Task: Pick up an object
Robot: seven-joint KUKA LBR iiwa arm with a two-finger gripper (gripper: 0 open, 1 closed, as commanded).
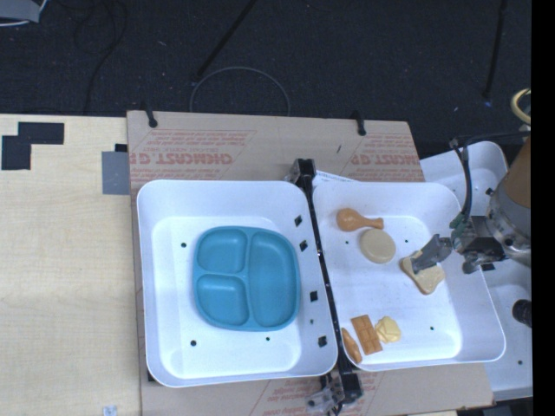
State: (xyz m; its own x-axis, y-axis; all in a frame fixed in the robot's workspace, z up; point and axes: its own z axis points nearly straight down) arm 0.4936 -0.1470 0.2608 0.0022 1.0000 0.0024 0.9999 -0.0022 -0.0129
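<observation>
You had the gripper (431, 259) low in the right bin (473, 341), over the tan toast-shaped piece (425, 278) near the bin's right side; whether it was clenched or released could not be told. The round beige disc (377, 247) lay just beside. A grasp off the piece's edge risked pushing it flat against the floor instead of lifting it

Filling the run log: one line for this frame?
phase: reaching | hand: over toast piece, right bin | grasp: unconfirmed | blue tray: left bin

A wooden bench (61, 258) bears cardboard (260, 150) under two white bins (156, 232).
</observation>
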